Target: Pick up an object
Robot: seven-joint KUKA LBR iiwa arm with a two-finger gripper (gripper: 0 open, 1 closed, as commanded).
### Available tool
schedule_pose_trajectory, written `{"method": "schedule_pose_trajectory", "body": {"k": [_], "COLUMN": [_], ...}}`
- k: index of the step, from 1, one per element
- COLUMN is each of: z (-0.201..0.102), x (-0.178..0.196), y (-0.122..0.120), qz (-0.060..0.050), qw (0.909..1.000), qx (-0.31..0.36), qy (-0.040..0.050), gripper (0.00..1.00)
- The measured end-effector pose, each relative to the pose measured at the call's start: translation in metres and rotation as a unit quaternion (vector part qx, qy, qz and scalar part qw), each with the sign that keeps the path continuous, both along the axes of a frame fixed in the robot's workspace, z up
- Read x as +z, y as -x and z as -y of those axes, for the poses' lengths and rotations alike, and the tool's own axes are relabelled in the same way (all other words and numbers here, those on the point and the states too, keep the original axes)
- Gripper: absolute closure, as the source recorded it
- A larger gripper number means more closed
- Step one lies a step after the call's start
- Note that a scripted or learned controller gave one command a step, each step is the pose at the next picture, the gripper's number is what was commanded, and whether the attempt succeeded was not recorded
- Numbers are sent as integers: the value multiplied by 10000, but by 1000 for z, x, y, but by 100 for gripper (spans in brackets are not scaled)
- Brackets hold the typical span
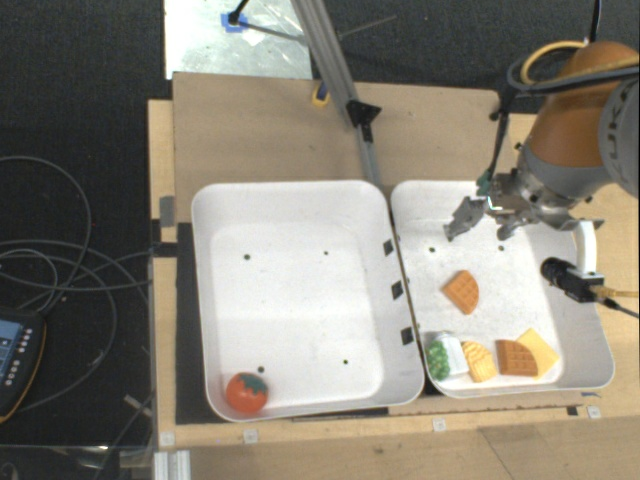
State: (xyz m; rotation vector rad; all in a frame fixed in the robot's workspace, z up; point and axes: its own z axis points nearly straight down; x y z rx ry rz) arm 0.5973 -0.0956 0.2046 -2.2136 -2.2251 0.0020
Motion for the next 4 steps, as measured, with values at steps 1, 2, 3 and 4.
{"method": "schedule_pose_trajectory", "body": {"k": [1,2,3,4], "z": [0,8,8,8], "x": [2,-44,-86,-115], "y": [-1,4,4,3], "qz": [21,1,2,10], "qw": [10000,10000,10000,10000], "qx": [-7,-24,-19,-18], "qy": [3,6,5,6], "gripper": [0,0,0,0]}}
